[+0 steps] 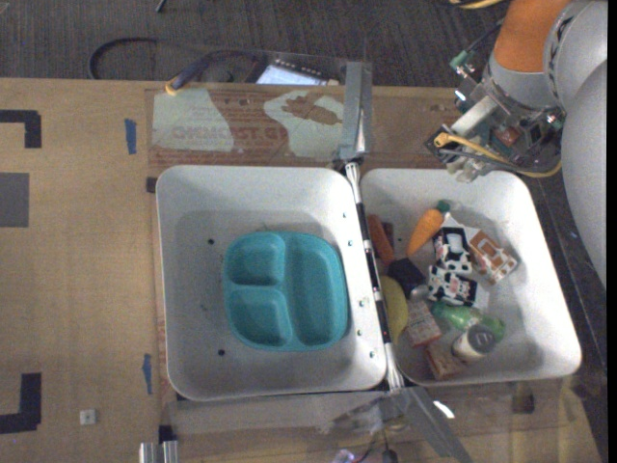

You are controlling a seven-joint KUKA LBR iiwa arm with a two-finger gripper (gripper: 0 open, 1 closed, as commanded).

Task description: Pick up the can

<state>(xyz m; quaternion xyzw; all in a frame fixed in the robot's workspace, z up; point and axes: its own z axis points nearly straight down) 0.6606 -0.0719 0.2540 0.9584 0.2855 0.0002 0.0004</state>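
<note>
Camera view: small reddish can [422, 324] lies among right bin [551, 302] clutter.

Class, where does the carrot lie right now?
The carrot lies in the right bin, near its back edge, just left of the cow-print carton.

Small can [422, 324] with reddish label, lying tilted in the right bin's clutter, beside a yellow item
</note>
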